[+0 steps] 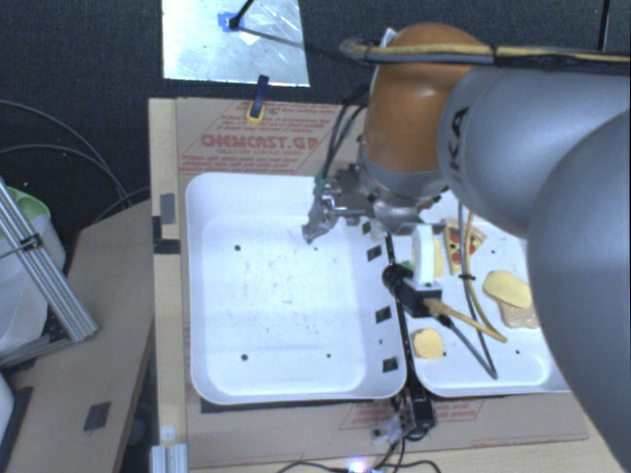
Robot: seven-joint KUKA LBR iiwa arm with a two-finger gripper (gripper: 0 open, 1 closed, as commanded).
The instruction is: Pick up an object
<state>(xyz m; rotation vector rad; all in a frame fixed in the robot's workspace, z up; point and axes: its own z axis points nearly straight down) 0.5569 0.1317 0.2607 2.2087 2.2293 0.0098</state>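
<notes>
Dark floor (79, 57), cardboard-topped bench (246, 141), possibly metal sheet (232, 28).

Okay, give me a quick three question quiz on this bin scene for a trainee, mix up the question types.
1. True or false: the pincer hangs over the left bin.
2. Which bin holds the yellow objects? A) the left bin B) the right bin C) both
3. Fill in: the band above the arm's wrist is coloured ____.

Key: 1 true. 2 B. 3 orange.
</notes>
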